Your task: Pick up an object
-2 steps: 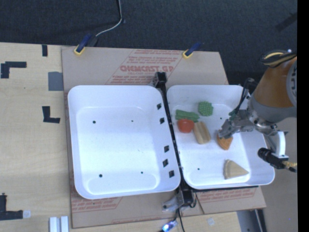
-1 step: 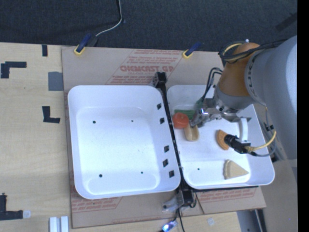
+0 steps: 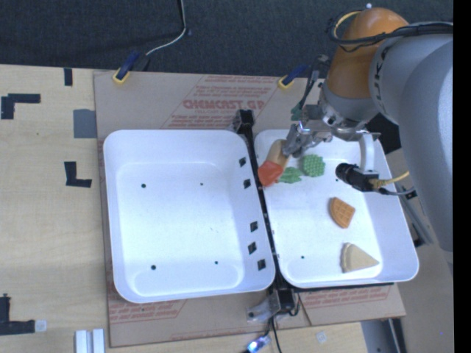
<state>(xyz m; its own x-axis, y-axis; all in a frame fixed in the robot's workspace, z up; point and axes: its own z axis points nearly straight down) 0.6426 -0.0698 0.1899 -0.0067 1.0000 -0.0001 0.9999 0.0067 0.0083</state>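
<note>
My gripper [image 3: 297, 141] hangs over the far left part of the right bin [image 3: 390, 271]. Just left of and below it lies a tan and red-orange piece [image 3: 271, 168], close to the divider between the bins; I cannot tell whether they touch. A green leafy piece [image 3: 313, 165] sits right under the gripper's right side, with a smaller green bit [image 3: 291, 175] beside it. Nearer the front lie an orange ridged piece [image 3: 341, 212] and a tan wedge [image 3: 357, 257].
The left bin [image 3: 118, 160] stands next to the right one, with black clips along the shared rim [image 3: 254, 226]. The arm's grey body [image 3: 419, 87] looms over the right bin's far right corner. A black cable end [image 3: 353, 175] sticks out over the bin.
</note>
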